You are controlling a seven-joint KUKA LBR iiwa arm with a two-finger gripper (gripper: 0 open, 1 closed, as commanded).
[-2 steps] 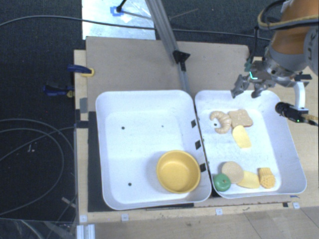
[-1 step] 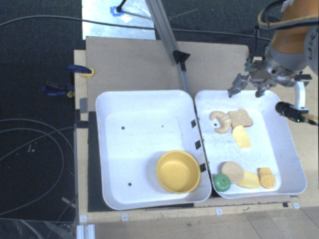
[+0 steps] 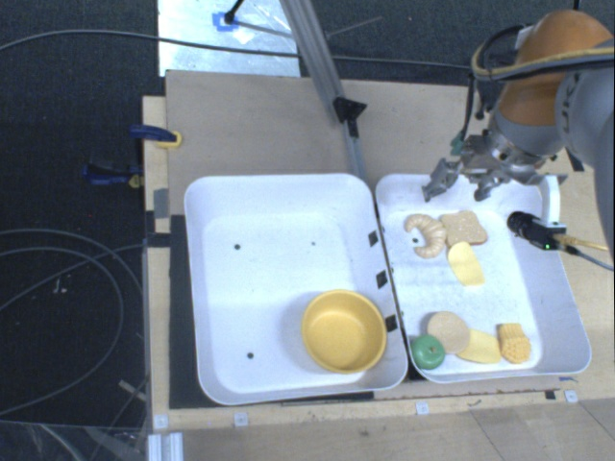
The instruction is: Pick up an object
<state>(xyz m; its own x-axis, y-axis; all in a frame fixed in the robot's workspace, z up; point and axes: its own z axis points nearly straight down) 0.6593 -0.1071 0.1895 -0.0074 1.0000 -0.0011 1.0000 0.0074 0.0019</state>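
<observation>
My gripper [image 3: 459,188] hangs open over the back of the right bin [image 3: 553,301], its two fingers spread apart with nothing between them. Just below it lie a tan croissant [image 3: 426,233] and a slice of toast [image 3: 464,227]. A pale yellow wedge [image 3: 466,264] lies in front of the toast. At the front of the same bin sit a green apple [image 3: 428,352], a round beige cookie [image 3: 449,331], a yellow slice [image 3: 479,349] and an orange waffle piece [image 3: 514,343]. A yellow bowl [image 3: 344,330] stands in the left bin [image 3: 250,257].
A grey metal pole [image 3: 322,60] slants across the bench behind the bins, ending in a black clamp [image 3: 349,110]. Blue and yellow clamps [image 3: 135,157] grip the bench's left edge. Cables lie on the dark floor at left.
</observation>
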